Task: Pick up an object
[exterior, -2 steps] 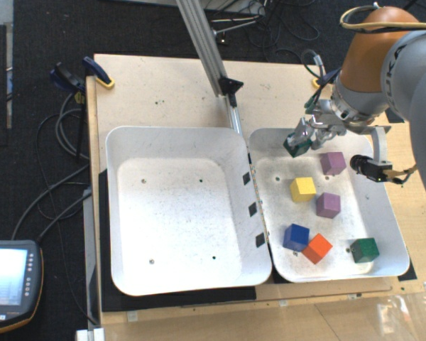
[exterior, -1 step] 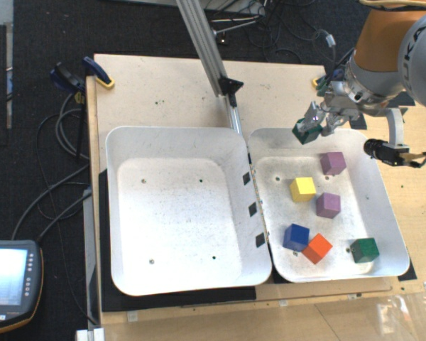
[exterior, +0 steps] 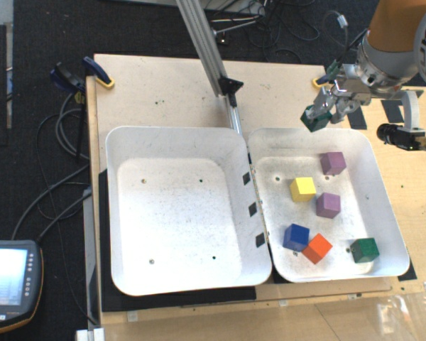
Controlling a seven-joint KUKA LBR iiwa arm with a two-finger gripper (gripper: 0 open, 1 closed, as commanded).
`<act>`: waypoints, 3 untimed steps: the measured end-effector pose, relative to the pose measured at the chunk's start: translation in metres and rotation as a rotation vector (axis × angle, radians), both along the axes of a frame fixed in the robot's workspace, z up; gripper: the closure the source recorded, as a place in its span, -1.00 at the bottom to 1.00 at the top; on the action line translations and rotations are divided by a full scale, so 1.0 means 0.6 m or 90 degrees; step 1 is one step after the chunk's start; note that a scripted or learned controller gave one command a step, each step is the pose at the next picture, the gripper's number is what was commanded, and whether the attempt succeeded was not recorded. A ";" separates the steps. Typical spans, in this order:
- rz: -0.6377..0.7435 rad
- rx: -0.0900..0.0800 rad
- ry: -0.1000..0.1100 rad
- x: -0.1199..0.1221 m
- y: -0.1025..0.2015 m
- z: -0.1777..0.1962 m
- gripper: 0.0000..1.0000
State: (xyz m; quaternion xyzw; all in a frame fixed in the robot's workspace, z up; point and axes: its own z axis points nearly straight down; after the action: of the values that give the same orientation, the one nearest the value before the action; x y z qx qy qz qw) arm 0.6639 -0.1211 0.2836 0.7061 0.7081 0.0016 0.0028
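Note:
My gripper (exterior: 318,116) hangs above the far edge of the right bin (exterior: 268,150), near its back rim. A small dark green block (exterior: 314,121) sits between its fingers, lifted off the bin floor. In the right bin lie two purple cubes (exterior: 332,163) (exterior: 328,204), a yellow cube (exterior: 303,188), a blue cube (exterior: 295,236), an orange cube (exterior: 317,249) touching the blue one, and a green cube (exterior: 364,249) in the near right corner.
The left bin (exterior: 174,204) sits beside the right one. A slanted metal pole (exterior: 202,38) ends at a clamp between the bins' far edges. Cables and a blue clamp (exterior: 74,77) lie at the bench's far left corner.

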 end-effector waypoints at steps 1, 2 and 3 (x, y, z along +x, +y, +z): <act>0.003 0.002 0.005 -0.017 0.083 -0.004 1.00; 0.003 0.002 0.006 -0.016 0.159 -0.037 1.00; 0.003 0.002 0.006 -0.025 0.265 -0.047 1.00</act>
State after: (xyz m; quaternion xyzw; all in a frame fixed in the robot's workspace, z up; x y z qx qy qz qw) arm 0.6490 0.0381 0.2552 0.7045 0.7097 -0.0001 -0.0017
